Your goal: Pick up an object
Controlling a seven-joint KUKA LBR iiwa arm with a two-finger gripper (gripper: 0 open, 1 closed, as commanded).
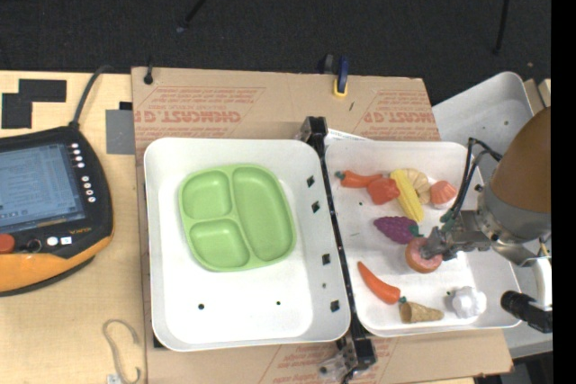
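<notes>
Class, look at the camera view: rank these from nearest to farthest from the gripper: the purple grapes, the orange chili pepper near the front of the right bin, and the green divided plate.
Measured from the gripper in the right bin:
1. Purple grapes, just to its left in the same bin.
2. Orange chili pepper, lower left, toward the bin's front.
3. Green divided plate, far left, in the other bin.

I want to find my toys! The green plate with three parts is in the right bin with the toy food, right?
Not quite. The camera view shows the green plate in the left bin. The toy food, such as the corn, is in the right bin.
</notes>
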